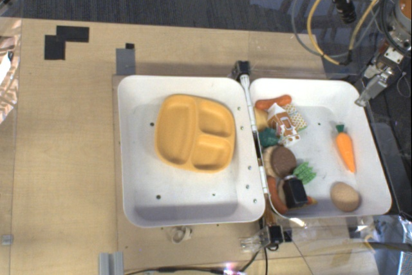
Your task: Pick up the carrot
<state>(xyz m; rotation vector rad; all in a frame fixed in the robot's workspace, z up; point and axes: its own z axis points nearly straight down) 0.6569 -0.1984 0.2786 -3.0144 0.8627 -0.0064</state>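
Camera view puts the gripper (380, 77) at the far right edge, above and just outside the back right corner of the right bin (322, 90); whether the jaws are apart or together cannot be told from this angle. Yellow and white cables loop above the wrist.

One carrot (346, 149) lies on the right side of that bin, well below the gripper. It is orange, tapering to a point toward the front, with a small green leafy top at its back end, and it rests apart from everything else. Near it, toward the front right corner, sits one tan rounded item like a potato (344, 196).

Along the bin's left wall lies a cluster: one orange-red sausage-like piece (273, 102), one small patterned carton (285, 120), one dark green piece (268, 138), one brown round patty (282, 160), one bright green leafy piece (304, 172) and one black block (295, 192).

One left bin (138, 203) holds one yellow divided tray (194, 132) with three compartments. Both bins rest side by side on the wooden surface (64, 158).
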